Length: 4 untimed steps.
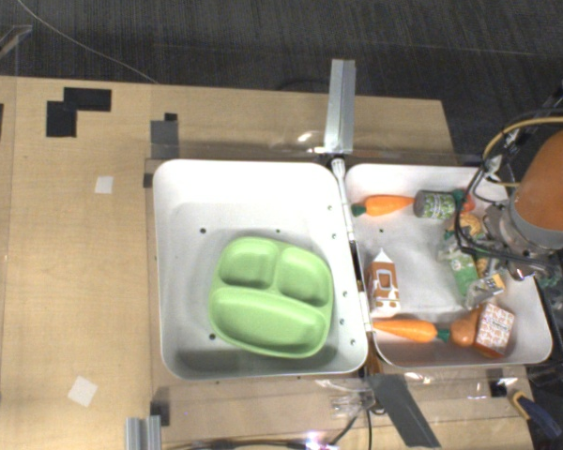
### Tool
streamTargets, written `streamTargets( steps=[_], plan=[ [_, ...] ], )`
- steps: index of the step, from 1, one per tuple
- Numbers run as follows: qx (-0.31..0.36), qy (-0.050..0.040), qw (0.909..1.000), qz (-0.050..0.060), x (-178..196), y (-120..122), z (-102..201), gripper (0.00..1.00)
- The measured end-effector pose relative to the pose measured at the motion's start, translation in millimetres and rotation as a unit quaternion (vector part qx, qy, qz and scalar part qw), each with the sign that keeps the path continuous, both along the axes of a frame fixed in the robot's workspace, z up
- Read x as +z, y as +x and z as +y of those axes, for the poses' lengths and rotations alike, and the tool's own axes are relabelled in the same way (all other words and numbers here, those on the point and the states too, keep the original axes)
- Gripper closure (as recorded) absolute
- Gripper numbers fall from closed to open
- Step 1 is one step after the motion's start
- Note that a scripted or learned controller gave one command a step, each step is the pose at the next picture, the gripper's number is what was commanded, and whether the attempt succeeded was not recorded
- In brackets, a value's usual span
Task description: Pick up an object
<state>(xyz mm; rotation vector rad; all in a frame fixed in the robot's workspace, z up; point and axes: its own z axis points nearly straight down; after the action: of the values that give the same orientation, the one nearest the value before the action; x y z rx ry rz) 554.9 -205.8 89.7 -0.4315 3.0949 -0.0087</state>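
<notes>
Two bins [169, 251]: green tray [272, 295] left; right crowded, hand [488, 275] at right wall, grip unclear.

2 white bins: left bin [174, 251], right bin [408, 350]. 1 green divided plate [272, 295]. 2 carrots: [387, 205], [405, 329]. 1 can [438, 204]. 1 white carton [384, 282]. 1 patterned box [494, 329].

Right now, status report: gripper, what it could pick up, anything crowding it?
Gripper low in right bin, fingers unclear. Nothing seen held. Green packet beside it; boxed item and carrot close by.
</notes>
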Motion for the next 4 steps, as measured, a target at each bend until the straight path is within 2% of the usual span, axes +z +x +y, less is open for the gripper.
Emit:
streamTargets(
  steps=[1, 2, 3, 4],
  plan=[
    [-0.014, 0.0001, 0.9999, 0.000, 0.8, -44.3, 10.5, 0.00],
    [-0.030, 0.0010, 0.9995, 0.001, -0.5, 15.4, 1.5, 0.00],
    [-0.030, 0.0010, 0.9995, -0.007, 14.6, 19.9, 2.6, 1.00],
    [-0.197, 0.0034, 0.9804, -0.001, 148.8, 70.1, 6.1, 1.00]
  ],
)
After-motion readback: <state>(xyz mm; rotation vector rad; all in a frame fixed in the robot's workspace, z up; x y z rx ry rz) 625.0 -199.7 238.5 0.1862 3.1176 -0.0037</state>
